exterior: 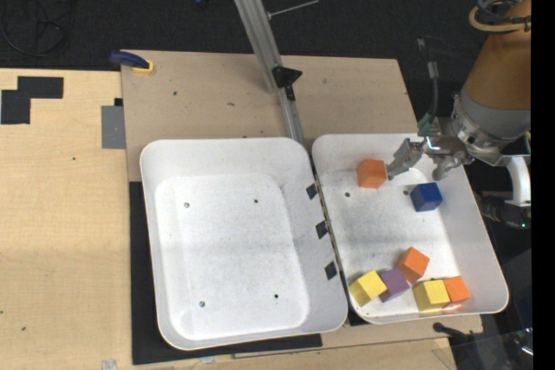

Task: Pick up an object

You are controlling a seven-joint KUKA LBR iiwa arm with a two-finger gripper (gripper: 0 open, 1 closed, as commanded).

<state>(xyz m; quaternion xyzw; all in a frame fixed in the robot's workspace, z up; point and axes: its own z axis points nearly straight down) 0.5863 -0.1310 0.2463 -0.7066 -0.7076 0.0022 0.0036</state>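
The left bin [225, 308] stands beside the right bin [486, 290]. Arm [499, 82] reaches over the right bin's far edge. Gripper [425, 162] hangs fingers apart, holding nothing, between orange cube [371, 173] and blue cube [426, 197]. Further cubes [414, 277] cluster at the near edge.

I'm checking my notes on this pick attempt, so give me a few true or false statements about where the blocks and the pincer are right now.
1. All the blocks lie in the right bin. True.
2. The pincer grips the blue block. False: the blue block lies on the bin floor, below the pincer.
3. An orange block lies alone near the bin's far end. True.
4. The purple block lies in the left bin. False: it lies in the right bin, in the near cluster.
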